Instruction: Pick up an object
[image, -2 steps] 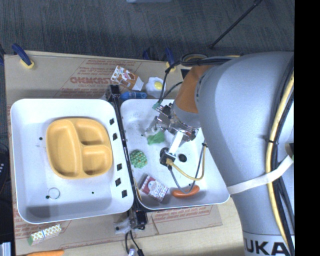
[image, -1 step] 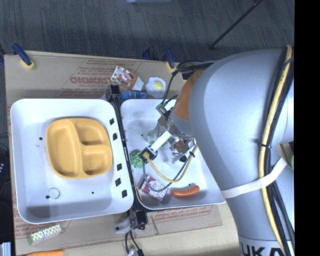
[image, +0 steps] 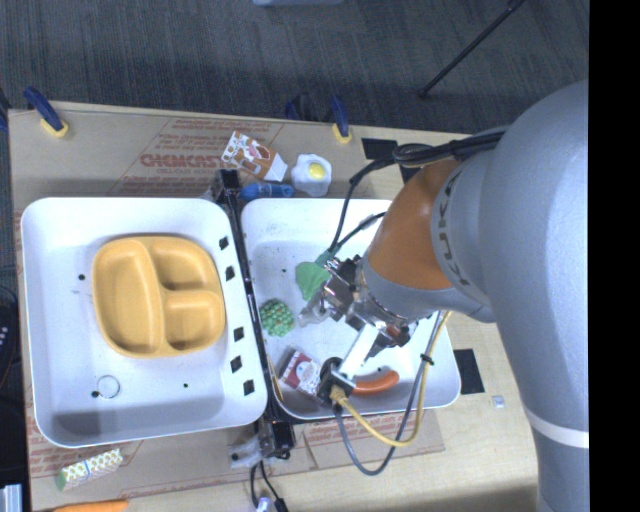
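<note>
In the right bin (image: 262, 228) lie a pale green object (image: 309, 275), a dark green knobbly ball (image: 277, 317), a red and white packet (image: 298, 370) and an orange-red item (image: 377, 381) near the front wall. My gripper (image: 326, 288) hangs low over the bin's middle, right beside the pale green object and just right of the ball. The wrist and its cables hide the gripper's tips and part of the pale green object. Nothing is visibly lifted.
The left bin (image: 40, 300) holds a yellow divided tray (image: 158, 293) and a small clear ring (image: 107, 386). Behind the bins sit a snack packet (image: 245, 152), a blue item (image: 266, 189) and a white-yellow object (image: 313, 173). A yellow cable (image: 385, 435) loops over the right bin's front edge.
</note>
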